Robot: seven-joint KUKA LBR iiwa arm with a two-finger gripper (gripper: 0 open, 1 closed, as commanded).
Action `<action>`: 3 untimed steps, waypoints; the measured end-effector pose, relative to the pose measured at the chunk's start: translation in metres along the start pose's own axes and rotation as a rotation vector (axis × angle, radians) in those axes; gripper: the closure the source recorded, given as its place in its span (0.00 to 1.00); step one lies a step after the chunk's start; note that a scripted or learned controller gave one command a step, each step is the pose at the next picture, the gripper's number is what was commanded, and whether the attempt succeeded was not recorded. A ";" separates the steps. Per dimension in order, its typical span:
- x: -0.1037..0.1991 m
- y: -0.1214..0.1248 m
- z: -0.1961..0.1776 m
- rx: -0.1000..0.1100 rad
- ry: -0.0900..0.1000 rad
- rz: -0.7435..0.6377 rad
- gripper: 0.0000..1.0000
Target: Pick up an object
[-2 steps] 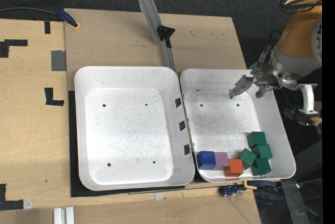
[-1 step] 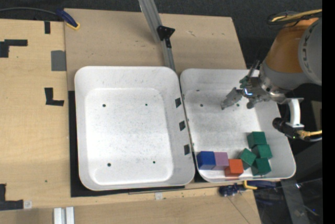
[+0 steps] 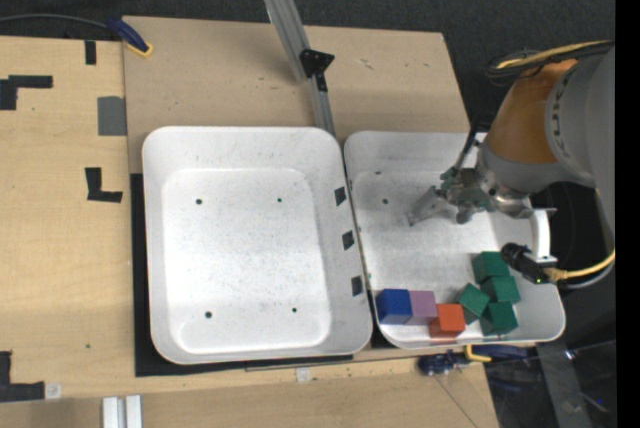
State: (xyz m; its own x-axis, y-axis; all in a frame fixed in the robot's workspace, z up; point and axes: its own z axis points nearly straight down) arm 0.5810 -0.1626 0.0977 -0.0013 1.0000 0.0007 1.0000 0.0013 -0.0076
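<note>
**Hand low over the right bin, blocks bunched at the near edge**

No brand, label or legible writing shows on anything here — the blocks are plain-coloured and the bins are bare white with a few dark dots.

The hand (image 3: 432, 206) sits over the middle of the right bin (image 3: 400, 161), reaching in from the right under the grey arm with its orange band (image 3: 520, 126). It is small and dark against the speckled bin floor; whether it is spread or pressed together cannot be told, and no block is seen in it. The arm's wrist covers part of the bin's right side, so anything beneath it is hidden.

The blocks lie well apart from the hand, clustered along the near edge of the right bin. A blue block (image 3: 394, 305) sits at the near-left corner, with a purple block (image 3: 423, 304) touching its right side and an orange block (image 3: 449, 318) just beside that. Further right are green blocks (image 3: 492, 288) — several, packed so close that their count and outlines are hard to separate. All look roughly cubic, so no long axis is clear; the green ones sit turned at differing angles.

The left bin (image 3: 160, 166) lies alongside on the bench (image 3: 220, 66).
</note>
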 end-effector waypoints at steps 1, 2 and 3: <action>0.001 0.002 -0.013 -0.005 0.000 -0.001 1.00; -0.004 0.012 -0.066 -0.012 -0.002 0.000 1.00; 0.005 0.013 -0.113 -0.012 -0.002 -0.002 1.00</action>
State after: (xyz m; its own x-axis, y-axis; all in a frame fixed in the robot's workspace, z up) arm 0.5944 -0.1573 0.2109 -0.0028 1.0000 -0.0008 1.0000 0.0028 0.0041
